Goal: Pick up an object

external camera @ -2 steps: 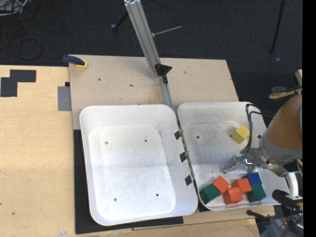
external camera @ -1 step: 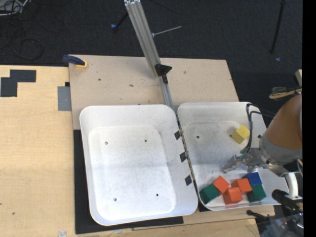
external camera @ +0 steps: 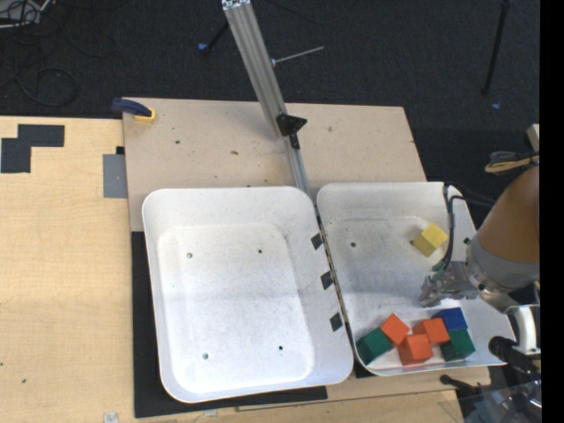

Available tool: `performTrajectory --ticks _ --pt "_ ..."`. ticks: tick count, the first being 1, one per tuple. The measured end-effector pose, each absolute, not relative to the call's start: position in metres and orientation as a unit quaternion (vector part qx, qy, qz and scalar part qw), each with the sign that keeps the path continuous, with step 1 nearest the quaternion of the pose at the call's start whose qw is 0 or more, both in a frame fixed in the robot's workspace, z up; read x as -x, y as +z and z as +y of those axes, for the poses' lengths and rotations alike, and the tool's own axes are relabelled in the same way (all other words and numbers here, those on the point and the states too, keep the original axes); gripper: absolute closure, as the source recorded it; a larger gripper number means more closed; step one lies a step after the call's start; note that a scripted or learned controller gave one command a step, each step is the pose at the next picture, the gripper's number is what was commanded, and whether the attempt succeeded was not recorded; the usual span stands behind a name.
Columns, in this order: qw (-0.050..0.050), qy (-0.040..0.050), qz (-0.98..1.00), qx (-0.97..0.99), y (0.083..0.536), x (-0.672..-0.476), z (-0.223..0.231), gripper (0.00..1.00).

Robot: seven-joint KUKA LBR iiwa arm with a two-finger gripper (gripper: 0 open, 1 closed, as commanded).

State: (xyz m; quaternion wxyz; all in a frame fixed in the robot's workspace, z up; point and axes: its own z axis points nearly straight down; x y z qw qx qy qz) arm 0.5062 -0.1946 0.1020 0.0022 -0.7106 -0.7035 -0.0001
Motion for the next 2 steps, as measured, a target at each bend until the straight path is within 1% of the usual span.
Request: performTrajectory --ticks 1,2 --pt "-0.001 -0.0005 -0.705 0.709 0.149 -0.51 -0.204 1.0" --pt "-0.002 -0.0011 -0.708 0.706 0.211 -0.515 -0.201 1.0"
